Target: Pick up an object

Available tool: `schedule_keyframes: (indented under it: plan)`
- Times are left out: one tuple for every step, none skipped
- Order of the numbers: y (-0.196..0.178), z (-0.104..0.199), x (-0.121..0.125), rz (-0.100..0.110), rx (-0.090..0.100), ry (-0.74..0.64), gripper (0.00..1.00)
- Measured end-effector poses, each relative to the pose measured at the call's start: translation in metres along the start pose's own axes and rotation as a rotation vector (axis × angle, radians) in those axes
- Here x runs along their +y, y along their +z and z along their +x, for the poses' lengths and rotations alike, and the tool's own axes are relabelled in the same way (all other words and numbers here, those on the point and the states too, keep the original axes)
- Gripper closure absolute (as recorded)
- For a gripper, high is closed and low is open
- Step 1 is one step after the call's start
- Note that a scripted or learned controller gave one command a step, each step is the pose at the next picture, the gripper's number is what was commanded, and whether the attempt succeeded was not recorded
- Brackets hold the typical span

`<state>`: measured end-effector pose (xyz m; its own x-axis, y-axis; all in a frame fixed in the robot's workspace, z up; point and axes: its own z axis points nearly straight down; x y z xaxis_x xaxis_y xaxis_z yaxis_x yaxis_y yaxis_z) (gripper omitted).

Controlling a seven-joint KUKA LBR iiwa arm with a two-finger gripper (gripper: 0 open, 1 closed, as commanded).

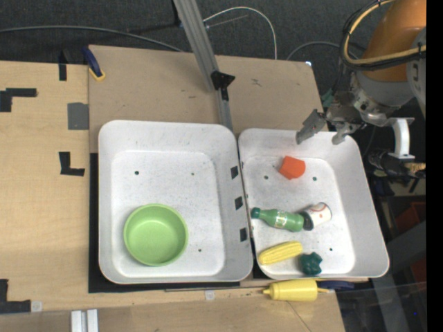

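Orange block (293, 167), green bottle (279, 218) on its side, yellow corn (279, 252), all in right bin (367, 206)

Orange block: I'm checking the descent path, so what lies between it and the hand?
In the camera view, the stretch between the hand and the orange block is bare white floor of the right bin; the hand's two fingers are spread apart.

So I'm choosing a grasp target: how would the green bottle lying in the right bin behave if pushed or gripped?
The green plastic-looking bottle lies on its side, so its round body would probably roll if nudged. It looks rigid and light. Its narrow neck may slip between the fingers; the wider body seems safer.
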<state>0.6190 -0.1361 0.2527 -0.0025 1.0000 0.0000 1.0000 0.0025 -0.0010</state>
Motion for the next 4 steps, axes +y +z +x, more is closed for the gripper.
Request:
schedule_keyframes:
  plan:
    - [0.0, 0.0, 0.0, 0.0, 0.0, 0.0, 0.0]
    - [0.05, -0.007, 0.005, 0.005, -0.001, 0.001, 0.0]
    - [0.114, -0.01, 0.005, 0.007, 0.0, 0.001, 0.0]
    - [0.166, -0.009, 0.005, 0.0, -0.002, 0.0, 0.0]
